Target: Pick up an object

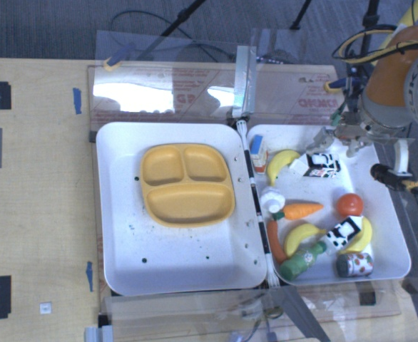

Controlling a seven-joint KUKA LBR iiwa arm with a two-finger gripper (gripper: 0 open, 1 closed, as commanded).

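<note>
The end effector (pixel 328 145) hangs over the far part of the right bin (pixel 398 251), its metal tip just above a small black-and-white toy (pixel 322 165); from this angle one cannot tell whether it is spread, pressed together or gripping anything. The grey arm (pixel 401 77) with its orange band reaches in from the right, cables looping above it.

Inside the right bin, a yellow banana (pixel 281 164) lies just left of the black-and-white toy, with a small blue-and-white carton (pixel 257 152) against the bin's left wall. Nearer the middle sits an orange carrot (pixel 301 209) touching a white cap-like piece (pixel 272 203), and a red tomato (pixel 349 204) rests to its right. At the near end, a second banana (pixel 299 235), a green bottle (pixel 300 259), a black-and-white cow figure (pixel 344 231), another yellow piece (pixel 364 239) beside it and a small printed can (pixel 354 263) are crowded together, several touching. A red-orange stick-shaped item (pixel 273 239) lies along the left wall.

The left bin (pixel 116 248) holds a yellow divided plate (pixel 187 184), set flat in its far half. Both bins sit side by side on the wooden desk (pixel 38 191), a clear plastic panel (pixel 166 91) standing behind them.
</note>
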